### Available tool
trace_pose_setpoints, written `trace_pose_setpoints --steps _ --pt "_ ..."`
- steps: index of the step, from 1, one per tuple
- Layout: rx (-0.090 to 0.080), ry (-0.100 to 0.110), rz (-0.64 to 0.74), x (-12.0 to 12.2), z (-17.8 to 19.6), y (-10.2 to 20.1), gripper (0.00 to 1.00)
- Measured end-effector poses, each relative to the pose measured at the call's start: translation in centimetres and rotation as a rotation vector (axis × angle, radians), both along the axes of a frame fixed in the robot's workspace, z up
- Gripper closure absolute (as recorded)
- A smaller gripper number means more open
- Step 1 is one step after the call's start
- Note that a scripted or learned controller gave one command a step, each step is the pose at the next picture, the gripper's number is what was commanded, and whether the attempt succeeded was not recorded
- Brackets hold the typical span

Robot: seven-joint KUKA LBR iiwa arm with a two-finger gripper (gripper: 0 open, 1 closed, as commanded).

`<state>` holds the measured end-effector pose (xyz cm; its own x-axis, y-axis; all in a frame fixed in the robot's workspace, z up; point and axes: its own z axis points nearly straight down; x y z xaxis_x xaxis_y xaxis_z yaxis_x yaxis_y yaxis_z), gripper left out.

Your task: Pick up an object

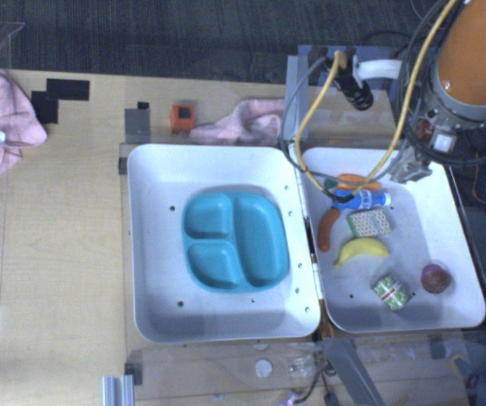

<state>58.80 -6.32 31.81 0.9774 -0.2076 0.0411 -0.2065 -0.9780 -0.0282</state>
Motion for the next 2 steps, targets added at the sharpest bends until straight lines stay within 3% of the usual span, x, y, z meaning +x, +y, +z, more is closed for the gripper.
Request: trace_pose_setpoints --steps 1,2 --pt "-0.002 0.048 -0.527 1.2 -14.6 -2.3 1.0" --pt "-0.014 0.033 0.007 1.4 -8.9 -0.9 1.0"
